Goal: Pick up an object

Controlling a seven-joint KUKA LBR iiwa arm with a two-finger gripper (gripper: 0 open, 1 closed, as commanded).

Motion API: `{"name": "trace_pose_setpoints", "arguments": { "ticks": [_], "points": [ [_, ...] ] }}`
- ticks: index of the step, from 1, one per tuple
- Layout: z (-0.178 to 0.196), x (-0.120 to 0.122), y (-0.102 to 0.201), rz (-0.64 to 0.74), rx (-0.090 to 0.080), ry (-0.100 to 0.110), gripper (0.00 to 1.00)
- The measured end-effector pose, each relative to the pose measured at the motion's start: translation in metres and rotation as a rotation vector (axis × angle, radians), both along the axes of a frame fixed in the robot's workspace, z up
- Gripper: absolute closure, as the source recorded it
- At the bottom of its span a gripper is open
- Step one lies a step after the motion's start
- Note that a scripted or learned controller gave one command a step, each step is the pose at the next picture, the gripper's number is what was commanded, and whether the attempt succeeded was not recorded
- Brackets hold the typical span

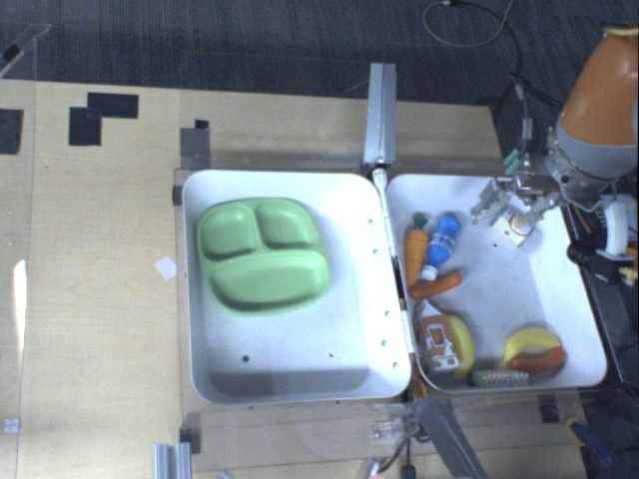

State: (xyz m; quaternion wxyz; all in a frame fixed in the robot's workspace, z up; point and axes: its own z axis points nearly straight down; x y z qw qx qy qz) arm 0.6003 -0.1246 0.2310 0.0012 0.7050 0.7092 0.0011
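My gripper [512, 206] hangs over the back right part of the right bin [559, 287], its metal fingers spread open with nothing between them. A small white and orange item [517, 227] lies just under it. To its left lie a blue and white bottle [440, 244] and an orange carrot [415, 253], side by side against the bin's left wall. A red sausage [436, 285] lies below them.
At the right bin's front lie a yellow toy with a small printed box [445, 342], a banana [529, 341], a red sausage [538, 361] and a thin green and red stick [499, 377]. A green divided plate [263, 252] rests in the left bin [300, 367].
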Motion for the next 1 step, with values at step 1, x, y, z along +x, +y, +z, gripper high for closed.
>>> {"name": "trace_pose_setpoints", "arguments": {
  "ticks": [1],
  "points": [
    [0.1022, 0.0180, 0.0032, -0.092, -0.001, -0.004, 0.00]
  ]
}}
